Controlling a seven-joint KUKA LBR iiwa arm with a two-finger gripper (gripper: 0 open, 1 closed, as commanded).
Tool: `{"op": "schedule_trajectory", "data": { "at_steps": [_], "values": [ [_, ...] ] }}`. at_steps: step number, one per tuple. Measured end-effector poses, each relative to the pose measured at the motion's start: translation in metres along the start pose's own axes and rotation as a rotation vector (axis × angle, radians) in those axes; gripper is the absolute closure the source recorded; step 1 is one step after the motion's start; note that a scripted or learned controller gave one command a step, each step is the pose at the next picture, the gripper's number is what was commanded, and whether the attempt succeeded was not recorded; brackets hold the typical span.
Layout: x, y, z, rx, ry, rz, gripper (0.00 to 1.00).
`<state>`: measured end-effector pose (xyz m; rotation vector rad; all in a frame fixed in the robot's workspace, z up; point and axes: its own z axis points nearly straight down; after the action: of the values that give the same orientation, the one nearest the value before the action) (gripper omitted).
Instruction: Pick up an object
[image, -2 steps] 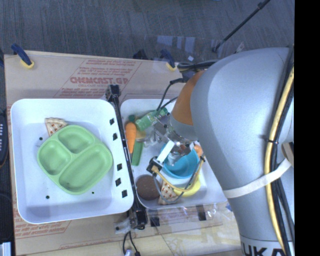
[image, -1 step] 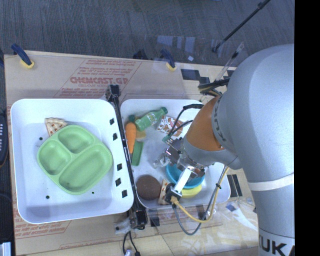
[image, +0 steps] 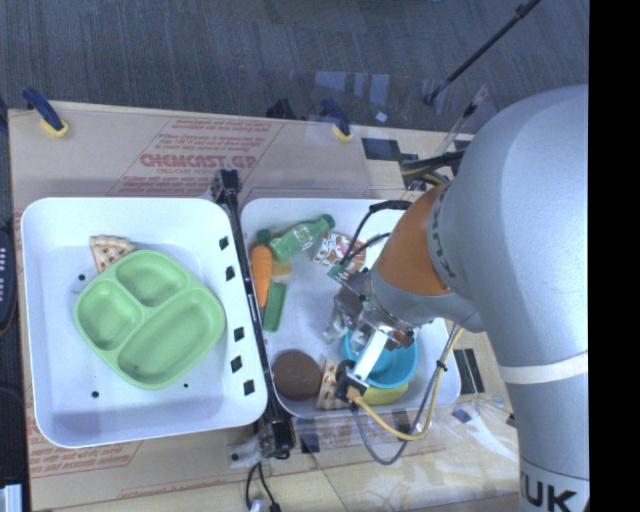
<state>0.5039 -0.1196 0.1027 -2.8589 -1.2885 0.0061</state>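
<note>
My gripper is low inside the right bin, under the grey arm and its orange band. It sits just left of a blue bowl that is nested on a yellow bowl. A brown round piece lies at the bin's front, with a tan wedge beside it. Farther back are an orange carrot, a dark green stick, a green bottle and a printed packet. The arm hides the bin's right part.
The left bin holds a green divided plate and a waffle-like piece at its back left. A black divider runs between the bins. Blue clamps grip the bench's cardboard edge.
</note>
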Motion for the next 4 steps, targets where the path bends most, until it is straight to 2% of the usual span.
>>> {"op": "schedule_trajectory", "data": {
  "at_steps": [1,2,3,4],
  "values": [
    [0.065,0.013,-0.091,0.000,0.003,0.094,1.00],
    [0.068,0.052,-0.024,0.007,-0.007,0.298,1.00],
    [0.098,-0.037,-0.089,0.007,-0.003,0.401,1.00],
    [0.113,-0.044,-0.103,0.001,-0.009,0.628,1.00]
  ]
}}
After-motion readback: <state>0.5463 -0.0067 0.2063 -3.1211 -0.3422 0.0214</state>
